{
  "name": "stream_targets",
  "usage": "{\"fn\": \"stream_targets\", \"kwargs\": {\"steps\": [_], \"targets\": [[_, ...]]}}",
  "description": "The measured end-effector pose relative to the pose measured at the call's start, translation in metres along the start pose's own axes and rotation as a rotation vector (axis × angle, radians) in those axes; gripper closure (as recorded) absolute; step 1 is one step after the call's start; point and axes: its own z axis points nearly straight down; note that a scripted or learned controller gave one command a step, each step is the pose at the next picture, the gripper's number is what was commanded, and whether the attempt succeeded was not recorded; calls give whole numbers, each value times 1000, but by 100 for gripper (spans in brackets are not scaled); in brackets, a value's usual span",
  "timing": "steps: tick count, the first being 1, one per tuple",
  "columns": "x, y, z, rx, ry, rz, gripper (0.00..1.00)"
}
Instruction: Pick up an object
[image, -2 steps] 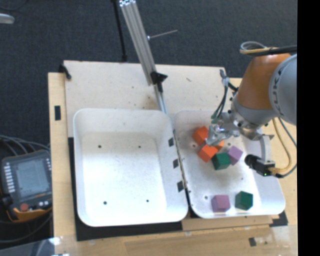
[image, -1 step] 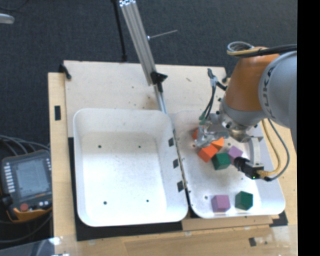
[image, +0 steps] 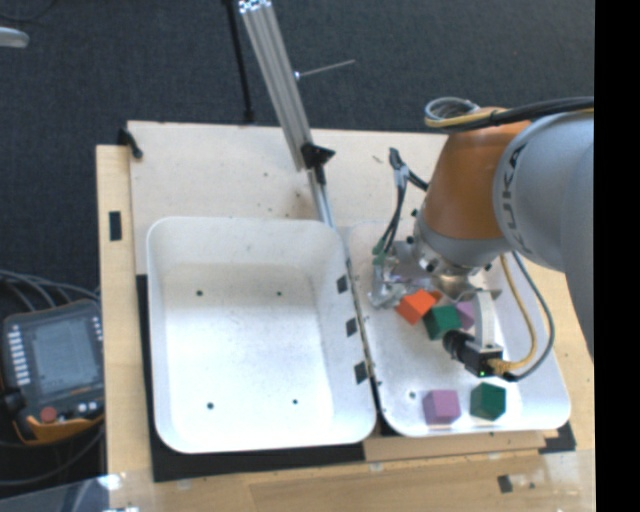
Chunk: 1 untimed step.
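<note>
The arm reaches in from the right and hangs over the right bin (image: 545, 405). My gripper (image: 385, 287) sits low at that bin's left side, close to the divider between the bins. Right beside it lie an orange block (image: 416, 305), a dark green block (image: 441, 321) and a pink block (image: 466, 316) in a tight cluster under the wrist. Nearer the front edge of the same bin rest a purple cube (image: 440, 406) and a green cube (image: 488, 401). The wrist hides part of the cluster.
The left bin (image: 250, 330) is beside the right one, sharing a raised rim. A slanted metal pole (image: 285, 100) rises from the bench behind the bins. Cables loop around the wrist. A teach pendant (image: 55, 360) lies off the bench at the left.
</note>
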Motion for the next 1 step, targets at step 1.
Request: {"fn": "stream_targets", "kwargs": {"steps": [1], "targets": [[38,-16,-11,1,2,-1,100]]}}
